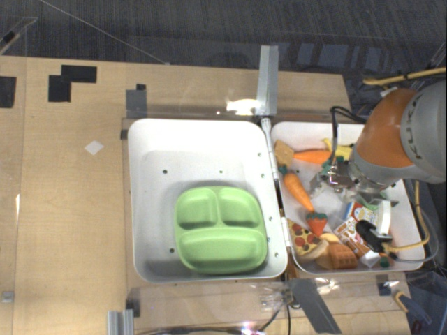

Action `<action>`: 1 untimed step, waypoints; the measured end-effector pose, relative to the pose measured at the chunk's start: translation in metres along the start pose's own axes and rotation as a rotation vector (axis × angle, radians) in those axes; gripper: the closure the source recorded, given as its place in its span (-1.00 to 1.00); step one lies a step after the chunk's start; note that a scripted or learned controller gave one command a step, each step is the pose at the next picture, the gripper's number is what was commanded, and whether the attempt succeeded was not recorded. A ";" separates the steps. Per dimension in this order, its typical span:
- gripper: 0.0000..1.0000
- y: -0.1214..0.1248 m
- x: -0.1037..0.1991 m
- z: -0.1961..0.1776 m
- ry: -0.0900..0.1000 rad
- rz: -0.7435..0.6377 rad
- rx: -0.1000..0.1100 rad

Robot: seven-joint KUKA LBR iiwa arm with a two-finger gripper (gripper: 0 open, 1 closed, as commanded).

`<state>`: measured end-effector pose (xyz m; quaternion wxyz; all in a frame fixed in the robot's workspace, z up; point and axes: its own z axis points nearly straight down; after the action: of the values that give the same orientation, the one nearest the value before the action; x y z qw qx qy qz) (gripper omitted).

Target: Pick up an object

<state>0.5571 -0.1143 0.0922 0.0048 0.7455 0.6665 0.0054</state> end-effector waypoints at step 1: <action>1.00 0.004 0.003 -0.013 0.004 -0.002 -0.010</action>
<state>0.5610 -0.1117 0.1050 0.0070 0.7448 0.6672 0.0101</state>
